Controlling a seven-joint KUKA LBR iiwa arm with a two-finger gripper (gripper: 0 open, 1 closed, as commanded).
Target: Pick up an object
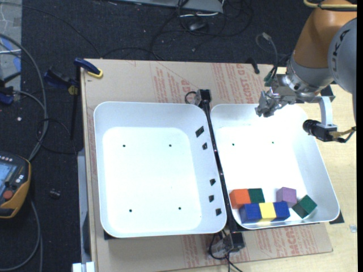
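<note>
Several small blocks lie packed along the front edge of the right bin (317,157): an orange block (240,197), a dark green block (256,195), two blue blocks (250,212), a yellow block (267,211), a purple block (287,195) and a green block (305,206). My gripper (265,110) hangs over the bin's far rim, well away from the blocks, with nothing visible between its fingers.
The left bin (108,152) sits beside the right one, with black clips (204,98) along the shared wall. Cables and a yellow-handled clamp (89,68) lie beyond the bench's far left corner. A black camera mount (317,129) juts from the arm above the right bin.
</note>
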